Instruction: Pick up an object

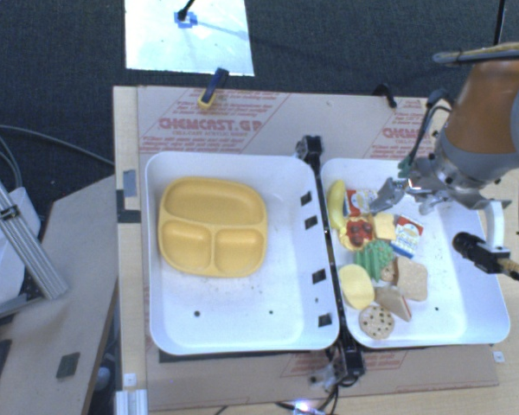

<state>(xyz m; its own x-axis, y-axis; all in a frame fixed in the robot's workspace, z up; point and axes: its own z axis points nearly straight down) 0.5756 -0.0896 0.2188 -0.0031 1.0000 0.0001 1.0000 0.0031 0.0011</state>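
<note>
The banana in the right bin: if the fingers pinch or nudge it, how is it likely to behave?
The banana looks like smooth moulded plastic, so probably stiff, light and a bit slippery. Its curved, rounded body may rock or roll when nudged. It lies close against the right bin's left wall, beside other toy food, so it would likely slide along that wall.

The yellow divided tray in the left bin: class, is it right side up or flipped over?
Right side up: the yellow tray shows its three sunken compartments facing upward, lying flat in the left bin.

Red print reading "CHEMCAST GP" repeats across the protective sheet under the bins.
</note>
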